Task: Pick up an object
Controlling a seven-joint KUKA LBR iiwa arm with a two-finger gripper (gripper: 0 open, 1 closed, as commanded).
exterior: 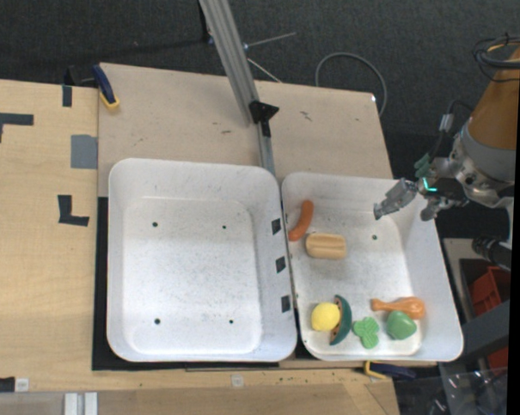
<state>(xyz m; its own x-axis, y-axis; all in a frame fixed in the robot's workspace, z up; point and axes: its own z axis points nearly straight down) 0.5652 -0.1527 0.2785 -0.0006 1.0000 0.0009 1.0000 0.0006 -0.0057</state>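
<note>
My gripper (396,201) hovers over the right bin's (437,279) upper right corner; its grip state I cannot tell. Approach step: next, descend onto the bread roll (325,246) mid-bin.

Gripper (396,202) poised over upper right corner of right bin (437,279), apart from everything in it. Inside that bin: orange sausage (302,220) near left wall, tan bread roll (325,246) just beside it; along front edge, yellow lemon (326,316), dark green pod (343,321), green broccoli (367,332), green pepper (400,325), orange drumstick (399,306). Left bin (121,239) alongside.
</note>
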